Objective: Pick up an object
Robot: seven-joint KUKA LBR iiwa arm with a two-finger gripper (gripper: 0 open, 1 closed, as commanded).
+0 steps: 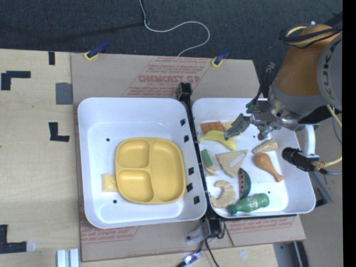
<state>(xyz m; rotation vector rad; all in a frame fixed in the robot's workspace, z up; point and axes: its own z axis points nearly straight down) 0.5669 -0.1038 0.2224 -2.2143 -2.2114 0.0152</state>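
Yellow banana (219, 141) lying in the right bin (300, 204), just below the gripper (249, 125). Jaws apparently parted and empty, though hard to tell. Best lowered straight down, straddling the banana's narrow width before closing.

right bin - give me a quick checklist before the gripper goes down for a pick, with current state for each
1. Gripper is over the right bin, above the toy food: ok.
2. Nearest target, the yellow banana, lies unobstructed just below-left of the gripper: ok.
3. Finger opening wide enough for the banana: cannot tell.
4. Nothing held between the fingers yet: cannot tell.
5. Neighbours crowd the target: orange piece touches the banana: not ok.
6. Yellow plate sits in the left bin, out of the way: ok.
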